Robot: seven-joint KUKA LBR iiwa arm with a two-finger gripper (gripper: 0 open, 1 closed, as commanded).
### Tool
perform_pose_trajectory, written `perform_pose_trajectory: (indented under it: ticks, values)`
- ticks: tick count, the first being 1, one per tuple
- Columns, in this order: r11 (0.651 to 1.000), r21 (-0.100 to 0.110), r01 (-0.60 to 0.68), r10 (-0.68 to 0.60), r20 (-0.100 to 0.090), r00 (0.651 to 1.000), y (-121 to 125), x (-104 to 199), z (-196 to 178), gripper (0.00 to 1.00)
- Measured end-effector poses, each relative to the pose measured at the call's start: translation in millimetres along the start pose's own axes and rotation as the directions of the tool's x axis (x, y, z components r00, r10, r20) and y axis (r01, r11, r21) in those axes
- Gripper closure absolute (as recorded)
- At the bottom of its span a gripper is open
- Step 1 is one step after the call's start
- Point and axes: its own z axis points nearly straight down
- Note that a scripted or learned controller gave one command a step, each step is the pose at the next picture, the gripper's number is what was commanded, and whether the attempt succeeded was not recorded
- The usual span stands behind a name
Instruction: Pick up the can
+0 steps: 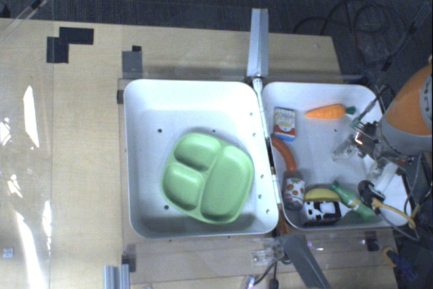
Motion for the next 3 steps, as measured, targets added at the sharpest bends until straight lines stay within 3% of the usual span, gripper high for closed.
perform_pose_trajectory:
  ticks: [1,2,3]
  values:
    - [1.0,-0.002,-0.01,0.01,-0.001,1.0,-32,-23,-1,0.0]
    - [1.0,-0.008,-0.006,0.006,-0.003,1.0,-30,-22,-13,1.0]
    - [1.0,-0.012,-0.002,0.002,-0.004,1.0,-28,-20,-24,1.0]
